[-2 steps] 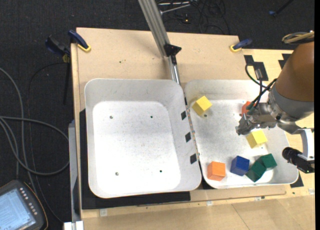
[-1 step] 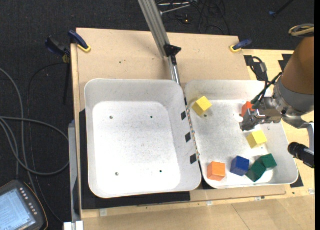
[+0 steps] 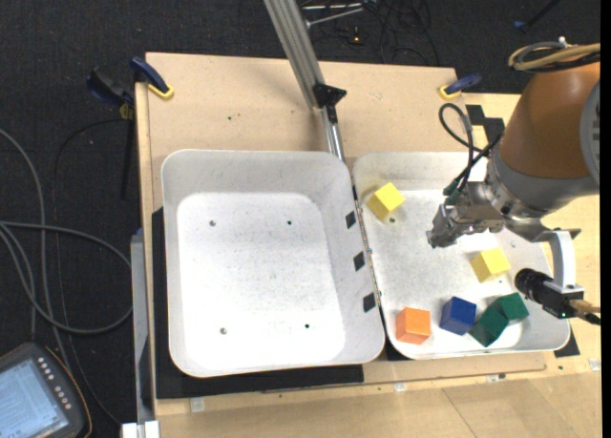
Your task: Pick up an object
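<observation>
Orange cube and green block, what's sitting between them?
The blue cube, in the camera view. It sits between the orange cube and the green block, close to the green one, near the right bin's front edge.

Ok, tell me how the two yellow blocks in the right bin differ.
The upper yellow block lies near the right bin's left wall, left of the gripper; the lower yellow block lies further right, just below and right of the gripper. The upper one looks a deeper yellow, the lower one paler. Both are small cubes of similar size, resting loose on the bin floor.
</observation>
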You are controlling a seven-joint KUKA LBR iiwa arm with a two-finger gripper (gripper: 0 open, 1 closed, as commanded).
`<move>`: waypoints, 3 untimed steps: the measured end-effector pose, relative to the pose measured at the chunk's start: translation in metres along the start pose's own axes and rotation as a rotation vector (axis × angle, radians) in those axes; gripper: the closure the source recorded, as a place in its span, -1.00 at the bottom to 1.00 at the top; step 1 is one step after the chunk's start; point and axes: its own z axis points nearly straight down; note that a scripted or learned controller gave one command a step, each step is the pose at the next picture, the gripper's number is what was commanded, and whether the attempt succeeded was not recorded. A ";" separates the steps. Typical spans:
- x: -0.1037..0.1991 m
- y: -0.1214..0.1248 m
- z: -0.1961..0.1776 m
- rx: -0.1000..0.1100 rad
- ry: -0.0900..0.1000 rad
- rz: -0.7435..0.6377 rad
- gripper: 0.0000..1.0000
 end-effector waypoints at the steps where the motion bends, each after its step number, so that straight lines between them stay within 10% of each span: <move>1: 0.053 -0.009 0.014 0.002 0.001 -0.001 1.00; 3: 0.160 -0.020 0.022 0.005 0.000 0.000 1.00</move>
